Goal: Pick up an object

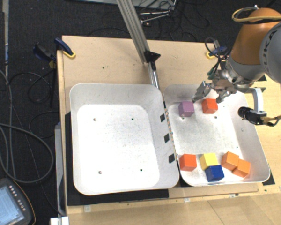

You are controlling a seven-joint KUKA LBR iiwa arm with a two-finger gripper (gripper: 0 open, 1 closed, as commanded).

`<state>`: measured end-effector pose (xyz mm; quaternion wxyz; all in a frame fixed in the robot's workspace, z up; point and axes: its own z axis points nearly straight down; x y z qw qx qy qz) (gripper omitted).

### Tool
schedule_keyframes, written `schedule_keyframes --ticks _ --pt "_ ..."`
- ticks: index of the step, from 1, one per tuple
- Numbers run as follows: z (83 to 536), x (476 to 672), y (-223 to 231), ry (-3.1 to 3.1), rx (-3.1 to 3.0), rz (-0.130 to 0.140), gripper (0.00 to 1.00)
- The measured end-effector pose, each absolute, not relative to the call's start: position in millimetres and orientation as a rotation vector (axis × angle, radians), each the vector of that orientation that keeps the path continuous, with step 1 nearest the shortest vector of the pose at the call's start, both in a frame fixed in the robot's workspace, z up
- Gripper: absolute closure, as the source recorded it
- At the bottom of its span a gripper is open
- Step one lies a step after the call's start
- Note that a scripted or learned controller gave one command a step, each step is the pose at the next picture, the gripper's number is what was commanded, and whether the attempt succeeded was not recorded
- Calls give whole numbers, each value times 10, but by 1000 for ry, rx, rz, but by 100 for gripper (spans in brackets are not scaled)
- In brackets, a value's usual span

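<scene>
My gripper (210, 96) hangs over the back of the right bin (253, 139), its two fingers spread apart. An orange-red block (209, 106) sits on the bin floor just below and between the fingertips, not gripped. A purple block (186, 108) rests to its left, beside the left finger. Along the bin's front edge lie an orange block (188, 161), a yellow block (208, 161), a blue block (214, 173) and two more orange blocks (237, 163).
The left bin (84, 125) lies beside the right one on the wooden bench. A slanted metal pole (133, 25) crosses the back of the bench and ends near the bins' shared edge. Clamps sit at the bench's back corners.
</scene>
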<state>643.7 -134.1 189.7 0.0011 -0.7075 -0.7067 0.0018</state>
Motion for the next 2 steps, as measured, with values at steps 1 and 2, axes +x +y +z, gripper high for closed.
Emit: schedule_keyframes --ticks 1,2 --pt "1455 6386 -1329 -2218 -2220 5 0" --pt "1184 6445 -1334 -2235 -2230 -17 0"
